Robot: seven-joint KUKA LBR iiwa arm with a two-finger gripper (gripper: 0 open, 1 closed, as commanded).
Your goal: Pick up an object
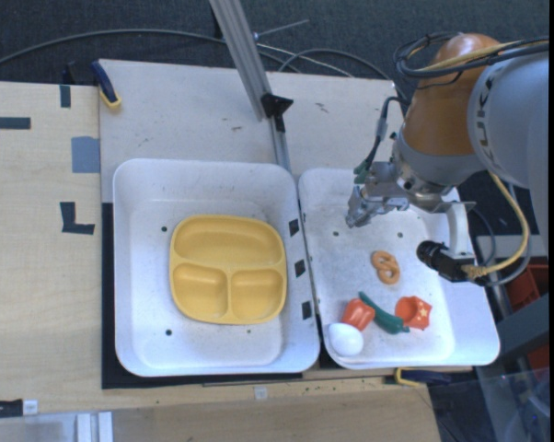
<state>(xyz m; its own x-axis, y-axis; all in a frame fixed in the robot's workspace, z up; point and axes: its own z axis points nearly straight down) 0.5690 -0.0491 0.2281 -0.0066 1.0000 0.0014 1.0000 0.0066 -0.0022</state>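
Note:
In the right bin (pixel 332 191) lie a small brown pretzel (pixel 385 265), an orange-red pepper with a green stem (pixel 359 313), a second red piece (pixel 413 312) and a white egg (pixel 345 340). My gripper (pixel 360 212) hangs over the upper part of this bin, above and to the left of the pretzel, apart from all of the objects. Nothing shows between its fingers.
The left bin (pixel 134 247) holds a yellow divided plate (pixel 228 268). A slanted metal pole (pixel 243 44) rises behind the bins. Black clips (pixel 305 274) sit on the wall between the two bins. Cables run along the arm at the right.

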